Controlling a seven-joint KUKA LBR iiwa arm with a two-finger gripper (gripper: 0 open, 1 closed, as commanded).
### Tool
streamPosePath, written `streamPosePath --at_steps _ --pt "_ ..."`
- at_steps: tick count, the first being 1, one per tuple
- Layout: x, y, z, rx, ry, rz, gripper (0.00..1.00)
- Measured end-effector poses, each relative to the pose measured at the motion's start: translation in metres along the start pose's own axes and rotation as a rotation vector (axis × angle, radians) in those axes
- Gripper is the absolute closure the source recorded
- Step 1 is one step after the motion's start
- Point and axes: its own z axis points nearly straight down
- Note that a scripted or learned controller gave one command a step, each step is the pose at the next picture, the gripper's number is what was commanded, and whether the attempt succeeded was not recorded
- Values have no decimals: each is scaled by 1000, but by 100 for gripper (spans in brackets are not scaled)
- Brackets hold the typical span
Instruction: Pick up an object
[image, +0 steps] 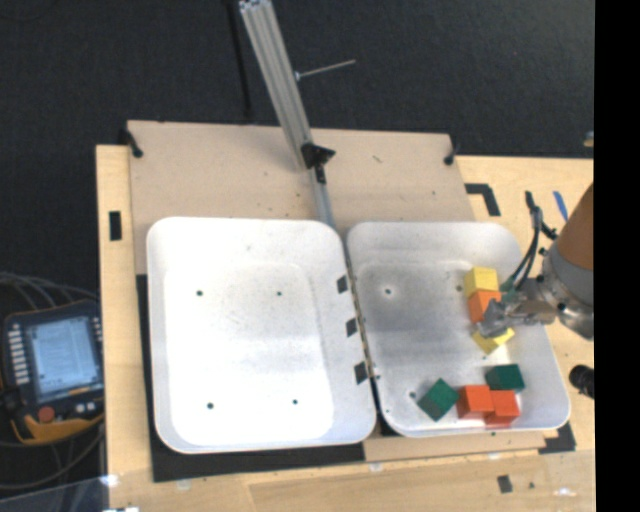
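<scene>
Wooden bench (115, 300) with two white bins, left bin (240, 330), right bin (420, 290) holding yellow block (484, 279), orange blocks (488, 402), green blocks (437, 398), gripper (497, 322) low beside an orange block (480, 304), grip unclear, no readable writing.

One fixed overhead view, slanted down across both bins (250, 330)

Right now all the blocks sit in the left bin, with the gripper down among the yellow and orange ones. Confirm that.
Not quite: the blocks lie in the right bin, not the left bin. The camera view shows it. The gripper is indeed down among the yellow block and orange block there.
</scene>
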Motion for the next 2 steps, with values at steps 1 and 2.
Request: streamPosePath --at_steps 1,2 --pt "-1 5 -44 1 0 -1 100" --pt "42 18 -36 8 3 -2 100"
